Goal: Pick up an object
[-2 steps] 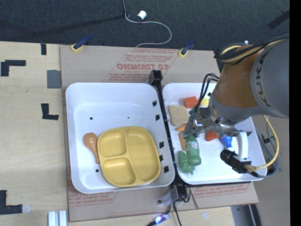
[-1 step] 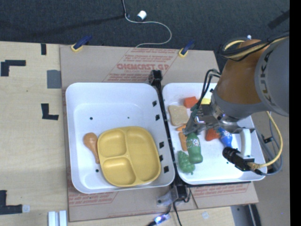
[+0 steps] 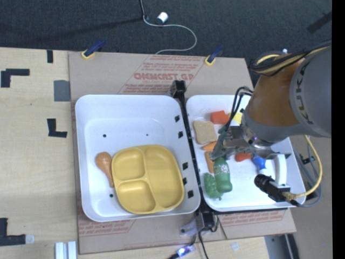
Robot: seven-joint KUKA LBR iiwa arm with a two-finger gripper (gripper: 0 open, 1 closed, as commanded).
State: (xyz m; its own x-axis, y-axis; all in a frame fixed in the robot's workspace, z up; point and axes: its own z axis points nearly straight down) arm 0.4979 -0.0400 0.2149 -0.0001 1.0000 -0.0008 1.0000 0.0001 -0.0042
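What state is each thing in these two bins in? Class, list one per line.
Yellow divided plate: flat, upright, in left bin.
Wooden spoon: lying beside the plate, partly under its rim.
Green bottle: lying in right bin.
Bread slice: lying flat.
Pincer: low over green bottle.

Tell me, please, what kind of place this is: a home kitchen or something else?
Probably a robot lab bench, not a kitchen. Two white bins sit on cardboard clamped to the bench, a grey and orange arm reaches into the right bin, and the food items, like the yellow divided plate, look like toys.

Gripper [image 3: 226, 151] fingertips hidden (under the wrist), blue object [image 3: 259, 163] partly covered, perhaps a bottle
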